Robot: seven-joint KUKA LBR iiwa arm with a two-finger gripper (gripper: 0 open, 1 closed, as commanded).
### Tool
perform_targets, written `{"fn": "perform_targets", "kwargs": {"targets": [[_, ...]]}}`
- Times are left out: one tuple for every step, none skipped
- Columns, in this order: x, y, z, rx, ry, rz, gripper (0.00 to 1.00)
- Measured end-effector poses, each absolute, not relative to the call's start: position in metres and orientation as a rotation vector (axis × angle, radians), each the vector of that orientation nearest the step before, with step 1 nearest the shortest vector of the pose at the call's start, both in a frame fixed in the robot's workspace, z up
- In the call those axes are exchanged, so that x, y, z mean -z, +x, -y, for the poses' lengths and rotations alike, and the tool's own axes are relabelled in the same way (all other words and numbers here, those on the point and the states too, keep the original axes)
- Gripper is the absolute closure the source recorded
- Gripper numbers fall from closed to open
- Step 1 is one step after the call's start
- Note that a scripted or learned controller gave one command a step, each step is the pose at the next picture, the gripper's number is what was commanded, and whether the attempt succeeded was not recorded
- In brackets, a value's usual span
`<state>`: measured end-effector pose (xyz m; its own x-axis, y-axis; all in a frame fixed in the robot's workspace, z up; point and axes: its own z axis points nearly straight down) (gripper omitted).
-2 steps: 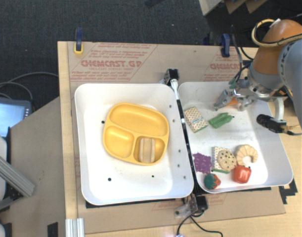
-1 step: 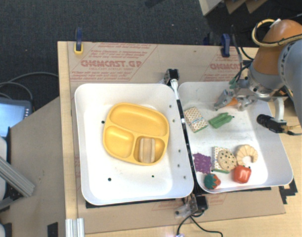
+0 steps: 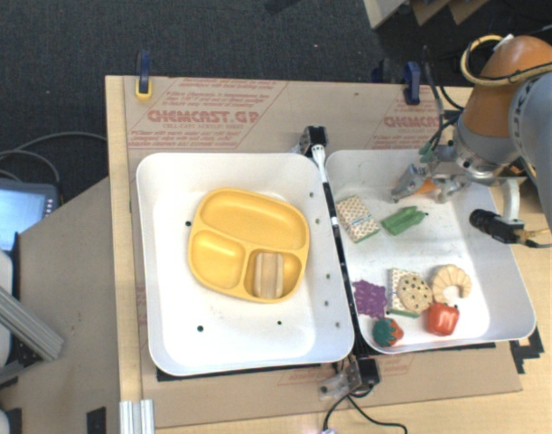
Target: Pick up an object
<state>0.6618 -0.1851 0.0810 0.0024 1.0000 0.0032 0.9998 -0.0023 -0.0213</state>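
I see the gripper (image 3: 426, 181) low just beside the green piece (image 3: 403, 220), nothing lifted yet; I cannot tell its jaw state.

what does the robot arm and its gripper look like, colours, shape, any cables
The arm is bulky and rounded, grey with a glossy orange band above the wrist. A thin pale yellow cable loops over the top of the orange part. The gripper is small, grey and metallic, with an orange spot showing near its tip. It looks far slimmer than the arm's thick rounded links.

End effector (image 3: 420, 181) over right bin (image 3: 501, 319), nr green toy (image 3: 403, 220); yellow tray (image 3: 248, 244) in left bin (image 3: 167, 333).
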Motion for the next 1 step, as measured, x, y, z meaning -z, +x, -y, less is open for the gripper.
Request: {"fn": "perform_targets", "kwargs": {"targets": [[-0.0812, 0.6618, 0.1854, -0.02, -2.212, 2.207, 0.0]]}}
